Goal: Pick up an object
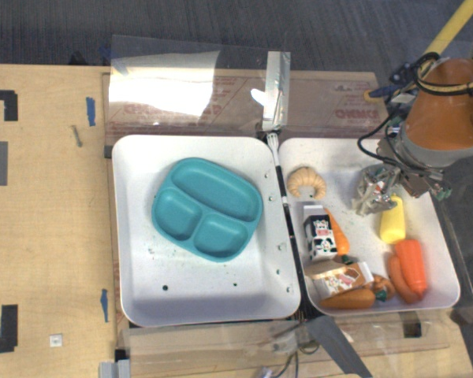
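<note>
a small yellow block point(392, 221), likely a toy wedge of cheese or butter, lies in the right white bin point(449, 290), near its right wall and about halfway down. it sits just beside and below the gripper point(376, 193), so it looks like the likeliest thing to be picked up. judging by its look, it is light, rigid plastic with smooth, somewhat slippery faces; a hold across its two long flat sides near the middle would probably be steadiest, since a pinch at an end could let it pivot or squirt out.

directly below it, close or touching, lies an orange carrot-like toy point(411, 264), rounded and likely to roll. further left in the same bin are a tan croissant-shaped toy point(307, 182) near the top, a small black and white carton point(321, 237) in the middle, and a brown packaged item point(344, 278) toward the bottom.

the gripper hangs low over the bin's upper right area, under the grey arm with its orange band point(448, 109). whether its metal parts are spread or closed cannot be told, and nothing is seen held.

the left white bin point(138, 290) holds a teal divided plate point(209, 207).
</note>
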You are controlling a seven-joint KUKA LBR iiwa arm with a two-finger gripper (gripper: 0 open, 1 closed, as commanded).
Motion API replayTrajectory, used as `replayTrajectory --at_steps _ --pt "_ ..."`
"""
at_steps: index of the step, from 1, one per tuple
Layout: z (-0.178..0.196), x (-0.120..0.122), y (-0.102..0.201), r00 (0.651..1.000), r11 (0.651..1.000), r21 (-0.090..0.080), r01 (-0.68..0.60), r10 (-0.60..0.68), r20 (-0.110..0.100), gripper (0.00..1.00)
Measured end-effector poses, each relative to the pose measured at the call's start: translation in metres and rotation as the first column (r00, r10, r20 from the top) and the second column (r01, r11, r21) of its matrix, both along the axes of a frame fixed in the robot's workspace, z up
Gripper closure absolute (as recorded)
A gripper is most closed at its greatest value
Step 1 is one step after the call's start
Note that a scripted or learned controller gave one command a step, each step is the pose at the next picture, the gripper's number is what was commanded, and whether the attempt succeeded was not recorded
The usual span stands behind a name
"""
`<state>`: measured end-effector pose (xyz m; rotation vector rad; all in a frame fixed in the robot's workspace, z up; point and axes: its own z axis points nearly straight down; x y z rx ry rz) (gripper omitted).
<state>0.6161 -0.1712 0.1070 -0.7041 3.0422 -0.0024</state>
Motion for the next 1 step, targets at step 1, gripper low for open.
replayTrajectory --at_steps 1 --pt "0.071 0.0024 0.059 1.0 1.0 -0.002 -0.023 0.023 0.0 1.0"
